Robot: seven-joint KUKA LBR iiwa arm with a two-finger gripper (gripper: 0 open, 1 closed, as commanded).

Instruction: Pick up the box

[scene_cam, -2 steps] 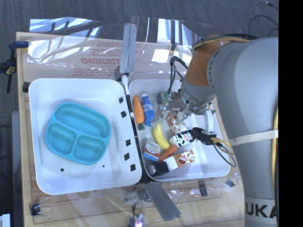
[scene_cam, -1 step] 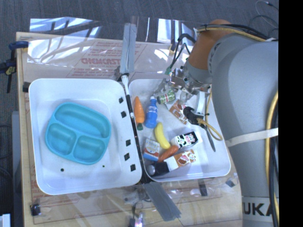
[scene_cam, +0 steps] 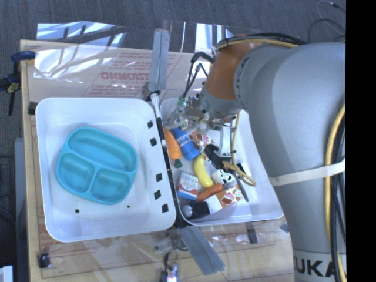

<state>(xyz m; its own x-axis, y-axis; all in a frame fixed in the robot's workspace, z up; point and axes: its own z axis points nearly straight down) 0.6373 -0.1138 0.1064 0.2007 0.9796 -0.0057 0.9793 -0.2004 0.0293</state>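
Grey arm (scene_cam: 294,134) with orange band reaches in over the right bin (scene_cam: 258,207), its bulk covering that bin's right side. Left bin (scene_cam: 88,225) carries a blue divided tray (scene_cam: 97,165), near its centre. Gripper (scene_cam: 197,117) sits low at the right bin's far left corner; cannot tell how the jaws stand. Clutter along the right bin's left edge: blue bottle (scene_cam: 188,145), banana (scene_cam: 202,171), carrot (scene_cam: 173,146). Box (scene_cam: 188,184), red and white, lies near the bin's near left corner, beside the banana.
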